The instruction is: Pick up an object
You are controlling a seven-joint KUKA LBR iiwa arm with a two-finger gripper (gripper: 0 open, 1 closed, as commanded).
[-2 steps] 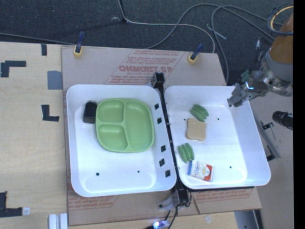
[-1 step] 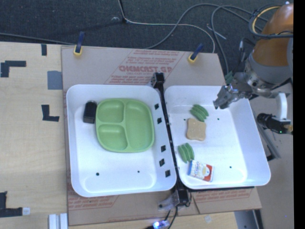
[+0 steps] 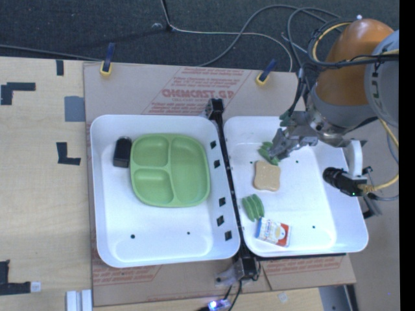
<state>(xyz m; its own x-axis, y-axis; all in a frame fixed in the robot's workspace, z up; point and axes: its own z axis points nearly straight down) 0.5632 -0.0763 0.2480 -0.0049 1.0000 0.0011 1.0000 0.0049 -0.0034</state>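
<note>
Leaf (image 3: 267,151), a small green piece at the top of the right bin (image 3: 337,235), looks like the pick target, since the claw (image 3: 279,149) is right on it. Claw state: cannot tell; tips blur into the green thing, so no grip is confirmed.

Just below the claw lies a tan bread slice (image 3: 266,175), close to the leaf. Further down sits a green pod (image 3: 253,207), then a small carton (image 3: 273,231) near the bin's front. Left bin (image 3: 113,238) holds a green tray (image 3: 170,170) with a black block (image 3: 122,152) touching its left edge.

Step, my read: at the grasp point, either reaching down or about to close. Leaf appears to rest on the bin floor, so no lift is done. Next move calls for closing squarely on the leaf without catching the bread, then a straight lift. Risk: leaf is thin and flat and could slip out.

Arm (image 3: 353,63) comes in from the right, with the orange band above the bin's back right corner and the wrist angled down and left toward the bin's upper middle. Cables loop behind it.
</note>
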